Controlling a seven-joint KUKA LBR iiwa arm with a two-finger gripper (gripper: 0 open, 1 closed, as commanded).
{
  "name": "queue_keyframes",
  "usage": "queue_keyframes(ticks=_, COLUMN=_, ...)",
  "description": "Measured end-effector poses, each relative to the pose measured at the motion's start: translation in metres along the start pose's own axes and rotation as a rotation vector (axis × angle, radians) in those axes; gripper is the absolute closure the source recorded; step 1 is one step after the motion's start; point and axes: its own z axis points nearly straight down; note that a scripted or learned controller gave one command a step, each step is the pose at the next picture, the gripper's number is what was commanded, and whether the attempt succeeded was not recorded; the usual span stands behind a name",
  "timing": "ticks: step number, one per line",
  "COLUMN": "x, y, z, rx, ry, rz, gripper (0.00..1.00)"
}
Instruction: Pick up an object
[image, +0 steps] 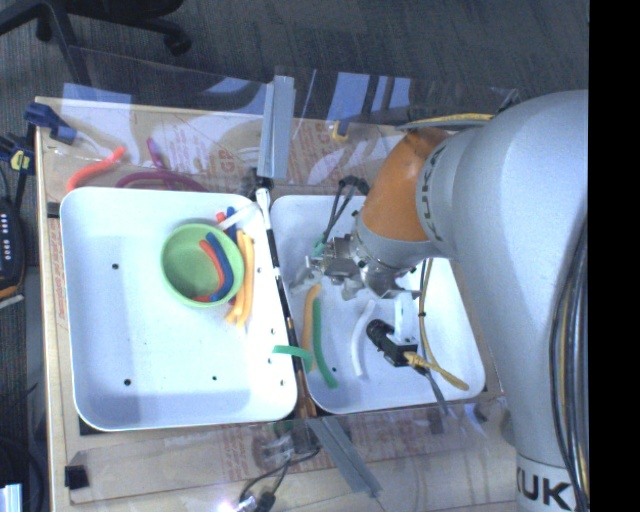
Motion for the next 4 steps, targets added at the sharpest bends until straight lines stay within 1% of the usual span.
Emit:
queue_keyframes(ticks=1, x=0.000, y=0.000, z=-0.009, rx=0.001, ry=0.000, rz=-0.001, gripper=1.00)
queue_keyframes(ticks=2, x=0.000, y=0.000, z=-0.009, rx=0.001, ry=0.000, rz=-0.002, gripper=0.00)
queue_keyframes(ticks=3, x=0.008, y=0.022, z=0.020, rx=-0.010, ry=-0.010, rz=-0.001, gripper=0.00)
queue_keyframes(ticks=4, x=0.009, y=0.022, z=0.010, rx=-0.012, ry=-0.008, rz=-0.005, gripper=1.00)
